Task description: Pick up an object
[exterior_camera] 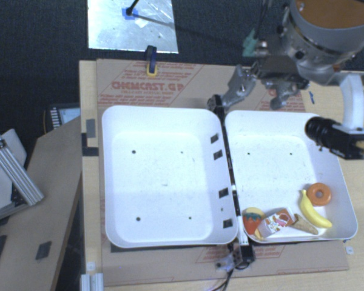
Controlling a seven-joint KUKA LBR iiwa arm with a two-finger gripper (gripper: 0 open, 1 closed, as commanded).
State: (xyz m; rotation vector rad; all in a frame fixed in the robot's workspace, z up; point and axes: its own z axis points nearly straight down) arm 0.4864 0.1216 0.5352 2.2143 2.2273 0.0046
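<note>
Two white bins sit side by side. The right bin (273, 156) holds a banana (313, 211), an orange ring (319, 193), a packet (275, 222) and an orange fruit (252, 218) along its near edge. The gripper (255, 90) hangs above the far edge.

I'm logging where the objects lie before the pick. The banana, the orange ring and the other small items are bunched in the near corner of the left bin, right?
Not quite: they lie in the right bin, not the left bin. The camera view shows the banana, the orange ring and the other small items bunched in its near corner.
</note>
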